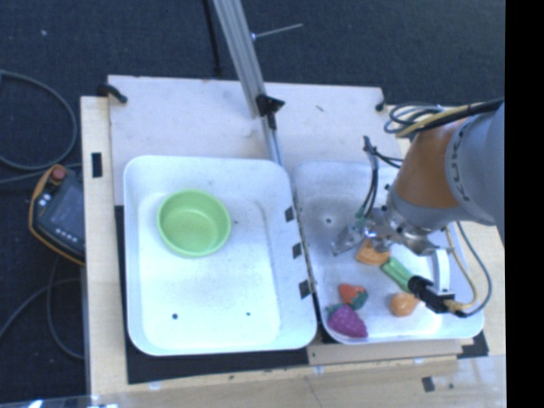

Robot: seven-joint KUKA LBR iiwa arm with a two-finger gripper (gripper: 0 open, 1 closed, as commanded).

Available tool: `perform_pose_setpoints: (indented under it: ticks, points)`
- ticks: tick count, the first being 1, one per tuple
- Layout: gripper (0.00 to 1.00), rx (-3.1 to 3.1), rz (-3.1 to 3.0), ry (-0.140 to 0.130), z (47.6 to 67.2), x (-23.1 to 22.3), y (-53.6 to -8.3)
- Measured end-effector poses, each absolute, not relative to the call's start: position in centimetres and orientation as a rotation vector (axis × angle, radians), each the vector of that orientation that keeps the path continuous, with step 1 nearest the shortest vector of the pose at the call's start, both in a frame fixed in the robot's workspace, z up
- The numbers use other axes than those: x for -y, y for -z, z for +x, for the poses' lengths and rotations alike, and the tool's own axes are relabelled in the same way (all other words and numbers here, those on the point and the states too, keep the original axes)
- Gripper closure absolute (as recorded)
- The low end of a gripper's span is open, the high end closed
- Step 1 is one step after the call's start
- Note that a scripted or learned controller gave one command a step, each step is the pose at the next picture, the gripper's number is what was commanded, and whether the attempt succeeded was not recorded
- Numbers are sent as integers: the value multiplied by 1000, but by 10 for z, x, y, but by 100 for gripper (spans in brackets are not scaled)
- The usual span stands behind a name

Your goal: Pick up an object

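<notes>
Right bin [327, 189]: pincer [367, 246] over orange piece [371, 254] (long axis unclear); grip state indeterminable.

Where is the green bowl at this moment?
In the camera view, the green bowl sits in the left bin, in its upper left part, far from the toy foods in the right bin.

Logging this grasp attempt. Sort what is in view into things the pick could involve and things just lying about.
Part of the job:
gripper, low in the right bin
orange piece beside it
green piece
strawberry toy
purple grapes toy
small orange toy

Lying about:
green bowl in the left bin
handheld pendant off the bench
</notes>
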State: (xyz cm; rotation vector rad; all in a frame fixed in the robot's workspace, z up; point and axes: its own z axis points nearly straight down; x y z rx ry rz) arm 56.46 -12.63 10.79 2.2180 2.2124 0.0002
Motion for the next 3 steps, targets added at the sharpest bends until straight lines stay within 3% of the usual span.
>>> perform_pose_setpoints:
  ticks: [1, 3]
  points:
    - [100, -2204, 2223, -10, 567, 126, -122]
    - [100, -2222, 2212, -7, 566, 133, -211]
